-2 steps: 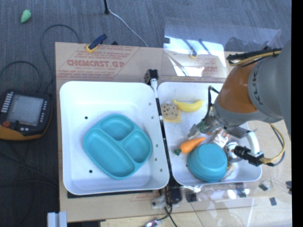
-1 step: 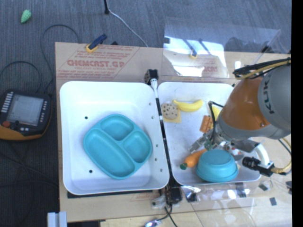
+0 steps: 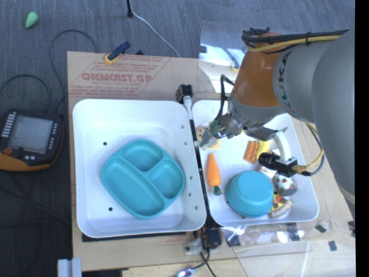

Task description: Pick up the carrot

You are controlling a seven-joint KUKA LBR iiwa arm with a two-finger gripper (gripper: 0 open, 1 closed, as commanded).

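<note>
You had the carrot (image 3: pixel 214 173) lying in the right bin (image 3: pixel 308 209), close to that bin's left wall, its orange body running roughly up and down the view with the green stub at the lower end. It sat free on the white floor, just left of the blue bowl (image 3: pixel 249 193), with nothing gripping it. Your gripper (image 3: pixel 218 130) was above the upper left part of the same bin, beyond the carrot's upper tip and apart from it. You could not tell how wide it was, since the wrist and the orange band (image 3: pixel 258 79) covered much of it, and nothing could be seen held in it. Small toy foods lay near it, one orange piece (image 3: pixel 252 151) to the right of the carrot and a mixed cluster (image 3: pixel 282 198) by the bowl's right side. In the left bin (image 3: pixel 86 131) you had a blue divided plate (image 3: pixel 143 178) lying flat. A pendant (image 3: pixel 29 138) rested on the floor to the far left.
</note>
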